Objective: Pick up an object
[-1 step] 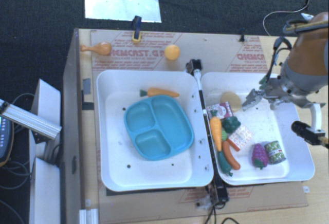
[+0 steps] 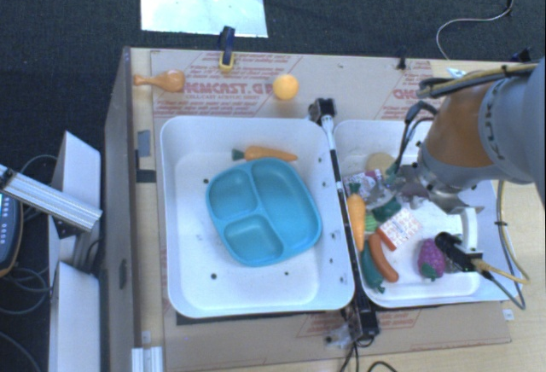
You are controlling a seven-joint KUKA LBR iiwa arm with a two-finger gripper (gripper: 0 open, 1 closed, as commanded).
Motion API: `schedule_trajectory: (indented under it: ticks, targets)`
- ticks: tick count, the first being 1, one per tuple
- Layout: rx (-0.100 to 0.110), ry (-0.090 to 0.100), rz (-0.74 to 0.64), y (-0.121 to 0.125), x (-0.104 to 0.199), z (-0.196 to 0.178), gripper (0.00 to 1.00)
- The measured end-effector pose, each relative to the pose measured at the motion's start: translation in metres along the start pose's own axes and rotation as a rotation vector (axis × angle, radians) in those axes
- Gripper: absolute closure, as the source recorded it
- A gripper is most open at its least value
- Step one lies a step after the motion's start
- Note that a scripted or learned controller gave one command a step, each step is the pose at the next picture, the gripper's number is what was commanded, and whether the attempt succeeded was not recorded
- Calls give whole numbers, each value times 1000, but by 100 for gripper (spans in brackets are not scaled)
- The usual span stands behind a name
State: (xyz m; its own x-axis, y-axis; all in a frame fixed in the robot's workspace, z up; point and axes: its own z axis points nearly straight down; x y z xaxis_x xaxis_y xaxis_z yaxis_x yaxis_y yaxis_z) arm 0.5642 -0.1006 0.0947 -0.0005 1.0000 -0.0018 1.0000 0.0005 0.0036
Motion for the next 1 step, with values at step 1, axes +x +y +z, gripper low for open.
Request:
schedule_trajectory:
  ticks: [1]
  targets:
    - [0,1,-1,0,1,-10,100]
